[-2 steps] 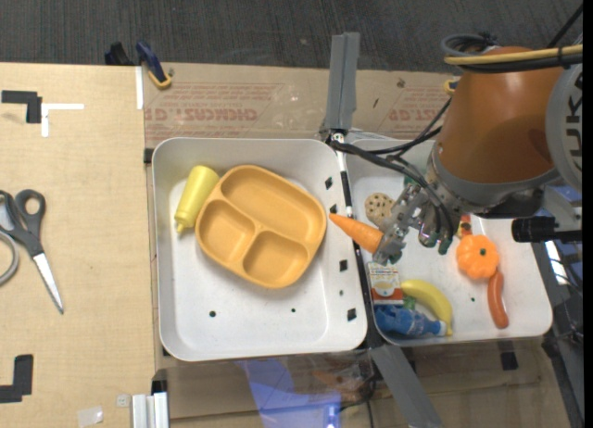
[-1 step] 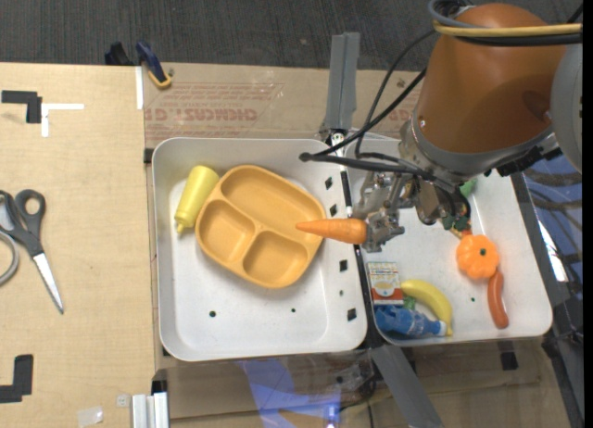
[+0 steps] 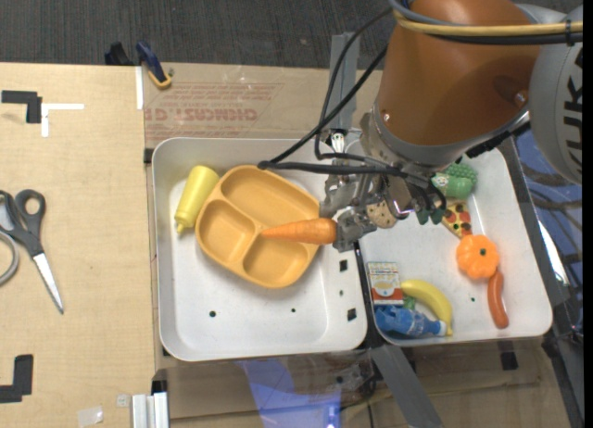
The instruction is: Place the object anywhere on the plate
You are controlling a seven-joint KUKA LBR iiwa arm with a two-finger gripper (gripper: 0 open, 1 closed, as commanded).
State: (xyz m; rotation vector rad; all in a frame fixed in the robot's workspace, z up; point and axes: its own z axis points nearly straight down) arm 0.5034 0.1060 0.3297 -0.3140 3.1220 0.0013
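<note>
1. While the claw (image 3: 345, 224) was clamped on the carrot (image 3: 298, 230) at its thick end, the carrot lay across the yellow plate (image 3: 243, 206).
2. It looked light, rigid and smooth; a mid-body hold seemed safer.

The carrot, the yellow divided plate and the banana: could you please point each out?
carrot (image 3: 298, 230), camera view, mid-body
yellow divided plate (image 3: 243, 191), camera view, upper compartment floor
banana (image 3: 432, 299), camera view, middle of the curve
</note>
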